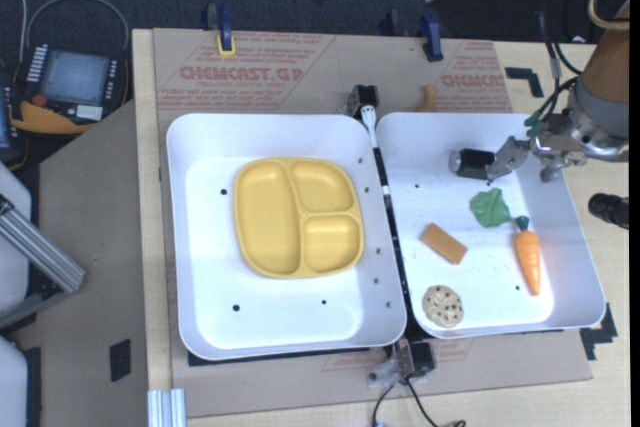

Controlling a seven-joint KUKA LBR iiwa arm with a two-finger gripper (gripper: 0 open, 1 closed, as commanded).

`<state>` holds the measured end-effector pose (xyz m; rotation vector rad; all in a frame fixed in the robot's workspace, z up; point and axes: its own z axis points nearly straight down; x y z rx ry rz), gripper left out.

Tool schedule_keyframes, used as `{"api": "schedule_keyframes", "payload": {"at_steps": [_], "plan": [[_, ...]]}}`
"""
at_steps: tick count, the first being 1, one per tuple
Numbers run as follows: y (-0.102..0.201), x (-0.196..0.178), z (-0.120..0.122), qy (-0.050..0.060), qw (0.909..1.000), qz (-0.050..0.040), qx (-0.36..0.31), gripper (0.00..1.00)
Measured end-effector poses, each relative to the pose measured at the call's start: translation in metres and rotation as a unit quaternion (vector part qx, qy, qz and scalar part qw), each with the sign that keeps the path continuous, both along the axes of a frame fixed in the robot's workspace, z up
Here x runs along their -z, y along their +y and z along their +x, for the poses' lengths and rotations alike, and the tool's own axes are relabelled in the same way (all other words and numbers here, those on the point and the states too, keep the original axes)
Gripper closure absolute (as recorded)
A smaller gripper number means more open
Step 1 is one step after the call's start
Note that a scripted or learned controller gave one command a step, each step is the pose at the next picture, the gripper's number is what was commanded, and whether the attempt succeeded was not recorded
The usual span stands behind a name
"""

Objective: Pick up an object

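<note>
The gripper (531, 158), spread and empty, hangs over the right bin (425, 190) near the green leaf toy (490, 208) (the likeliest target, being closest), the carrot (528, 260) just beyond.

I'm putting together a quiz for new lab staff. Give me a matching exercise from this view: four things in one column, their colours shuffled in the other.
Things:
1. divided plate
2. carrot
3. cookie
4. leafy piece

Colours:
a. green
b. pale tan with dark specks
c. yellow
d. orange

Pairs: 1-c, 2-d, 3-b, 4-a
</note>
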<state>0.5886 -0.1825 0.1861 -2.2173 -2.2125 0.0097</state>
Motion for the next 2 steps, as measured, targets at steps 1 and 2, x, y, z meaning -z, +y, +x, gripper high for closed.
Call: {"api": "schedule_keyframes", "payload": {"at_steps": [1,2], "plan": [[0.000,-0.006,0.003,-0.006,1.0000,-0.0013,-0.001,0.00],[-0.003,0.038,0.006,-0.002,1.0000,-0.0002,-0.001,0.00]]}}
